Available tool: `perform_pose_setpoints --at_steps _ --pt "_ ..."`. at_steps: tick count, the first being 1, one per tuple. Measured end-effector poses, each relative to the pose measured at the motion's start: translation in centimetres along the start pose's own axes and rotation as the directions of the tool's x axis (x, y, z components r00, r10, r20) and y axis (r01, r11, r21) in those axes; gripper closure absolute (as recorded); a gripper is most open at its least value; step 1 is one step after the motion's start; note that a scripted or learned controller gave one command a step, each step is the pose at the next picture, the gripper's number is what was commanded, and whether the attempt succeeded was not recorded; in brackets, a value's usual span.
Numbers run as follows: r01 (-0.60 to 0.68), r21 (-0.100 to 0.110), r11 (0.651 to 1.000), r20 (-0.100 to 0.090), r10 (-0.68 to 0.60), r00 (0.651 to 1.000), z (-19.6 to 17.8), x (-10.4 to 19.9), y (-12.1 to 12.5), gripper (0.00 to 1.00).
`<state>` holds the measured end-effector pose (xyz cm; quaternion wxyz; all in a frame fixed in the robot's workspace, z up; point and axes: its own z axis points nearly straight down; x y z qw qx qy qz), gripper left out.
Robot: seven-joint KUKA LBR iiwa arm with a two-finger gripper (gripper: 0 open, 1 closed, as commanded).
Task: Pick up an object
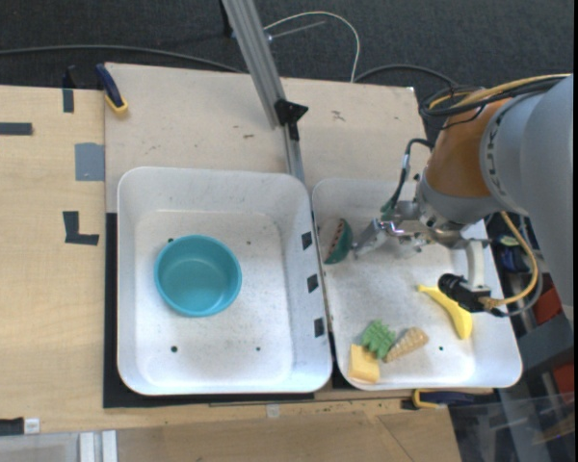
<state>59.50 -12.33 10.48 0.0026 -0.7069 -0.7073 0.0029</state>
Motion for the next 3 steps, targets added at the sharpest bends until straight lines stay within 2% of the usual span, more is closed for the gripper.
perform_pose_setpoints --at_steps 1,3 --pt "0.002 -0.004 1.0 -0.001 -0.002 1.0 -1.3 0.1 0.1 1.0" --pt "0.0 -0.011 1.0 0.0 0.0 1.0 -10.5 -0.6 1.5 1.0"
